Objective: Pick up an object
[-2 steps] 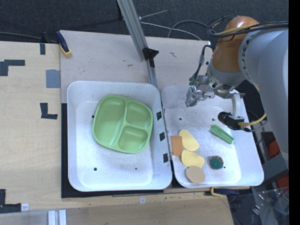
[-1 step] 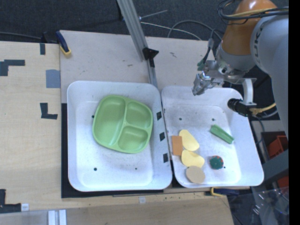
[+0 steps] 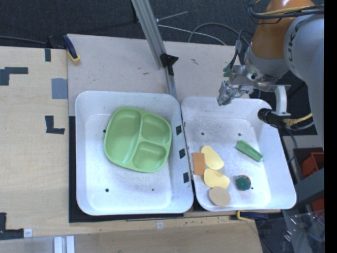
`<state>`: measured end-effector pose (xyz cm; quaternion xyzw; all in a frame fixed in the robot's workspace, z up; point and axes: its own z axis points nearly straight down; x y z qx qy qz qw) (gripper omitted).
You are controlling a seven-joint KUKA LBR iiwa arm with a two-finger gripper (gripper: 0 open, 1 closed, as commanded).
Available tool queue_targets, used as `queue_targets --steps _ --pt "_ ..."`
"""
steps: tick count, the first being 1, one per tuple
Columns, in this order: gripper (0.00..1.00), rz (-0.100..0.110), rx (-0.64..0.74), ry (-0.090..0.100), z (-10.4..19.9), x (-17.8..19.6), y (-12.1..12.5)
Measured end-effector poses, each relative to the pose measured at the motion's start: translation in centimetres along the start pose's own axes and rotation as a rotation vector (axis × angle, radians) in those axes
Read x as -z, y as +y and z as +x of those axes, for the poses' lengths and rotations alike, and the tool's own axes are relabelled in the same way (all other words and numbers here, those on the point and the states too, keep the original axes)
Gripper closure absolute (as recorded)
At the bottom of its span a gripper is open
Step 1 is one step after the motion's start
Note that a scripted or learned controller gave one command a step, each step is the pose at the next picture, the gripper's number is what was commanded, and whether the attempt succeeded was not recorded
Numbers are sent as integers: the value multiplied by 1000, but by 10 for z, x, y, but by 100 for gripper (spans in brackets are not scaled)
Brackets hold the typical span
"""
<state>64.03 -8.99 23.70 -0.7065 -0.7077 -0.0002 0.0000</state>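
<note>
Camera view | gripper [image 3: 225, 98] over right bin's [image 3: 279, 157] far rim, I cannot tell its state | nothing lifted | green block [image 3: 248, 151], yellow pieces [image 3: 212, 157] lie below it, well apart | pick remains

Right bin [image 3: 274, 157]: green stick [image 3: 248, 151], orange block [image 3: 198, 163], 2 yellow pcs [image 3: 212, 157], tan disc [image 3: 219, 196], teal ball [image 3: 243, 182].

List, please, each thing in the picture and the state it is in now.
tool: above the right bin's far edge, holding nothing that can be seen
green plate: lying face up in the left bin
green stick: lying flat in the right bin, apart from the rest
orange block: lying flat, touching a yellow piece
two yellow pieces: lying flat, touching each other
tan disc: lying flat
dark green ball: resting alone
</note>
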Motion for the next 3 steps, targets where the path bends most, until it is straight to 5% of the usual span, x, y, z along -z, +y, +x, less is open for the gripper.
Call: queue_targets --steps 3 --pt "100 3 5 2 144 7 -69"
